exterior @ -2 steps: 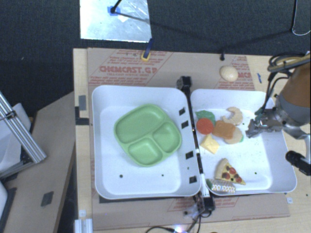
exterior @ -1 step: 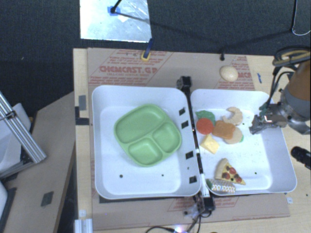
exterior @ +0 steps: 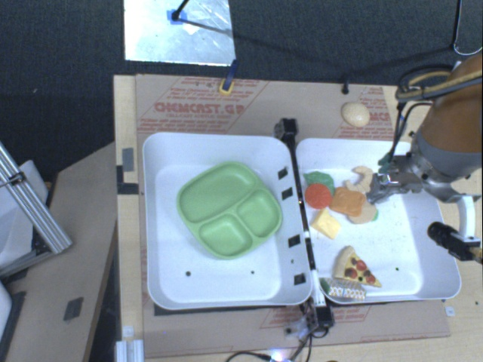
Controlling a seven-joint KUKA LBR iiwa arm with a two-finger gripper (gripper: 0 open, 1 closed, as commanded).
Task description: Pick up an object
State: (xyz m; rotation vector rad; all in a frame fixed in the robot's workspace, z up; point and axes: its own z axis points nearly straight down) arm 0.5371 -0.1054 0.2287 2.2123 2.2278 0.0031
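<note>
The right bin (exterior: 423, 277) holds toy food: a red tomato (exterior: 318, 196) with a green piece (exterior: 320, 179) behind it, an orange-brown piece (exterior: 349, 202) on a tan slice (exterior: 365, 216), a yellow cheese wedge (exterior: 326, 223), a beige piece (exterior: 363, 175) and a pizza slice (exterior: 355, 267). My gripper (exterior: 379, 187) hangs low over the right bin, just right of the orange-brown piece, with nothing visibly between its fingers.
The left bin (exterior: 162, 277) holds a green divided plate (exterior: 229, 210). A beige egg-like object (exterior: 355, 114) lies on the cardboard behind the right bin. A patterned item (exterior: 343, 290) sits at the right bin's front edge. Black clips line the divider between bins.
</note>
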